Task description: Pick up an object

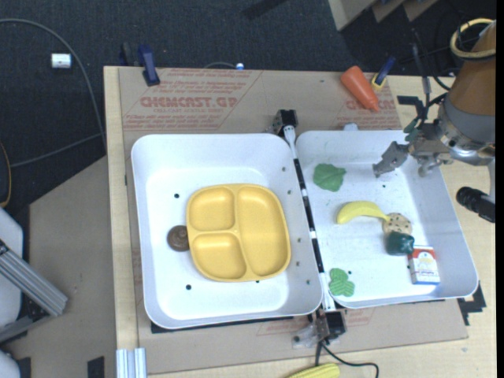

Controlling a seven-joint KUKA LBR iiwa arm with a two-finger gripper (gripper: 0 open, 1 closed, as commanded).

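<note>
claw (403, 157): over right white bin (441, 211), far edge; finger state — cannot tell
yellow plastic banana (360, 211): right bin centre
green leaf-shaped toy (329, 176): far-left of banana
yellow divided plate (237, 232): left white bin (157, 211)

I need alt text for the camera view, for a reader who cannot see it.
The end effector hovers over the right bin, which holds a banana, two green pieces and small items. The left bin holds a yellow divided plate.
</note>
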